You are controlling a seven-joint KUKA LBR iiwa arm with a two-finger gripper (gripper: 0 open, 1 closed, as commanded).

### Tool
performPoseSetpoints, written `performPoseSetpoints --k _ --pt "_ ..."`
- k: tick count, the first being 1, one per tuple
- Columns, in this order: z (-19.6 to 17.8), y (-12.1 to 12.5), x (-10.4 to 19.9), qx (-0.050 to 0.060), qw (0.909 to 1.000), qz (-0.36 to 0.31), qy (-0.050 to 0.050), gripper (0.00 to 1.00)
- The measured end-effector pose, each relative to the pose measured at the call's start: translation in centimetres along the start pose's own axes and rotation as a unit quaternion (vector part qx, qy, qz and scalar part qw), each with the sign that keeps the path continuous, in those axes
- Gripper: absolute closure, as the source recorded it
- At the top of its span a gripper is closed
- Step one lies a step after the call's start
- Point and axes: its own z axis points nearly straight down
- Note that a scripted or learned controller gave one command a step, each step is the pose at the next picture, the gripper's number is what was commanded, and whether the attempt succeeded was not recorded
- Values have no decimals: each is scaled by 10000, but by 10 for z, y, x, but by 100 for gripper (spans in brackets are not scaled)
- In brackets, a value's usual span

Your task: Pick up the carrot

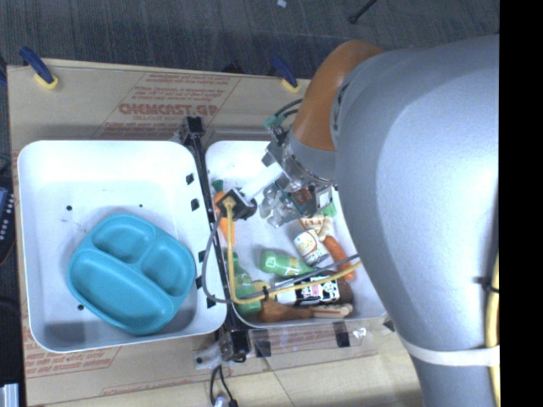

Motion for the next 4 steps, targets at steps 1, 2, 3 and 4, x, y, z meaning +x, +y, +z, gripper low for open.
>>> performPoseSetpoints --k 1,2,3,4 --pt "-102 -3 -65 -12 9999 -107 25 100" --pt "31 -65 -57 37 9983 -577 -42 100" --pt "8 -109 -35 -5 9999 113 -17 100" --pt "-1 -110 -35 26 10000 68 -42 100"
